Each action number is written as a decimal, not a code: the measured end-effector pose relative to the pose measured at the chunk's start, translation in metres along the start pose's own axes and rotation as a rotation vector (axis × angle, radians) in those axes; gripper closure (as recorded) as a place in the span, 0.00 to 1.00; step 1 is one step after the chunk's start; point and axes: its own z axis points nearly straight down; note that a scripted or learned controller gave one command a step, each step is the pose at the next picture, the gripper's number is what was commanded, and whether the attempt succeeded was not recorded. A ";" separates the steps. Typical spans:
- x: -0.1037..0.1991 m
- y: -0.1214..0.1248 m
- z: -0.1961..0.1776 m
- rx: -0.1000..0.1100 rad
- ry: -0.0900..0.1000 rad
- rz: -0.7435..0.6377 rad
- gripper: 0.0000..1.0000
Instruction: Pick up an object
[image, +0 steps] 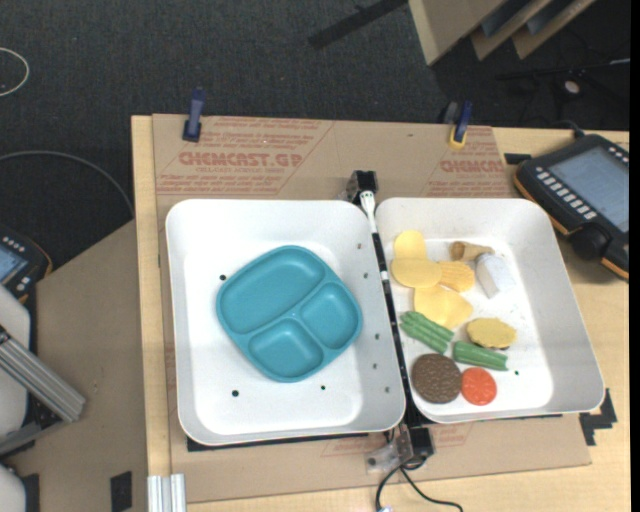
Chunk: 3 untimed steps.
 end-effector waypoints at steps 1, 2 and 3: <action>-0.020 0.071 -0.051 -0.018 -0.009 -0.007 1.00; -0.016 0.195 -0.102 -0.024 -0.010 -0.011 1.00; -0.019 0.099 -0.084 -0.004 -0.001 0.000 1.00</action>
